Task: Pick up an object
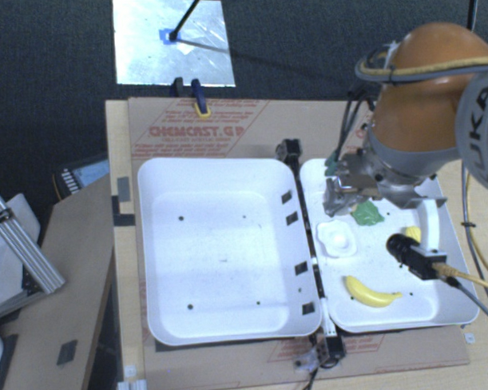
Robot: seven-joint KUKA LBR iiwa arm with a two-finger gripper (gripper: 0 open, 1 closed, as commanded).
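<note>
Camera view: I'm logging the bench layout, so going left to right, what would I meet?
Left bin → white egg-shaped toy → green piece; the last two lie in the right bin.

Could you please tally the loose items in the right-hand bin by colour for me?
Yellow: 1, the banana
White: 1, the fried-egg piece
Green: 1, the crumpled green item
Total: 3. A small yellow scrap farther right is too hidden to count.
</note>
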